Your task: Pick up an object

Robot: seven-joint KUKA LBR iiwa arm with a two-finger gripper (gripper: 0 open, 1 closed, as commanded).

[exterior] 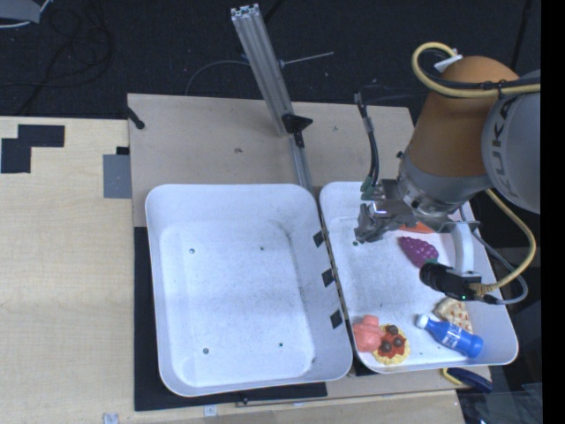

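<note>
My gripper [369, 226] hangs over the upper left part of the right bin [388, 303], its dark fingers pointing down near the bin floor. Nothing shows between them. A purple grape bunch [418, 249] lies just to the gripper's right, with an orange-red object [420, 228] partly hidden behind the wrist. Along the bin's front lie a pink-red toy [366, 332], a round yellow tart with dark berries [391, 345], a blue bottle with a white cap [452, 335] and a waffle-like piece [456, 311].
The left bin [177, 237] lies beside the right one, joined by black clips [328, 276]. A slanted aluminium bar [269, 69] rises behind the bins. Black cable and a black fitting [446, 281] hang from the arm over the right bin.
</note>
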